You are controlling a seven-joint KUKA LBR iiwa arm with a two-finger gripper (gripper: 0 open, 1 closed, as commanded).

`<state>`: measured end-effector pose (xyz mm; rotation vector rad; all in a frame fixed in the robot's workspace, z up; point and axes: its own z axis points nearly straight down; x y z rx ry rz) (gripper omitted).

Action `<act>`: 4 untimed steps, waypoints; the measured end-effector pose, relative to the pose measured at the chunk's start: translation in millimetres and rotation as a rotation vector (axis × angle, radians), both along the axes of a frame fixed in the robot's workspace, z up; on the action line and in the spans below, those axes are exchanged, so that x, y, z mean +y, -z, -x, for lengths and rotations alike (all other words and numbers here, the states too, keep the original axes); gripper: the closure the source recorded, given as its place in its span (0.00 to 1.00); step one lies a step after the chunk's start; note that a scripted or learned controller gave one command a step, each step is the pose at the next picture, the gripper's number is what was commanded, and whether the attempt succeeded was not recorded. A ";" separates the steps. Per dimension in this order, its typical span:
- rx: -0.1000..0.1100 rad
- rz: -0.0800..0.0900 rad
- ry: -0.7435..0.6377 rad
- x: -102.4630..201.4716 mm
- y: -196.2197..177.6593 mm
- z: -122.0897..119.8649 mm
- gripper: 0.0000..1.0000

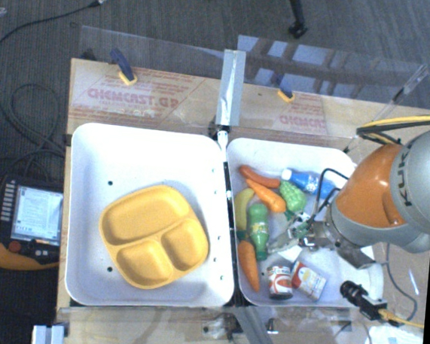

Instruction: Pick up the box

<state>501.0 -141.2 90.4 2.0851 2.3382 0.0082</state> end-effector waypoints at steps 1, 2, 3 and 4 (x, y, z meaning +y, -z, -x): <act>-0.001 -0.002 0.000 0.8 -9.7 -0.6 1.00; 0.013 0.000 0.016 53.4 -131.3 -9.0 1.00; 0.014 0.002 0.012 85.2 -92.0 -88.0 1.00; 0.049 -0.001 -0.037 96.9 -87.7 -151.9 1.00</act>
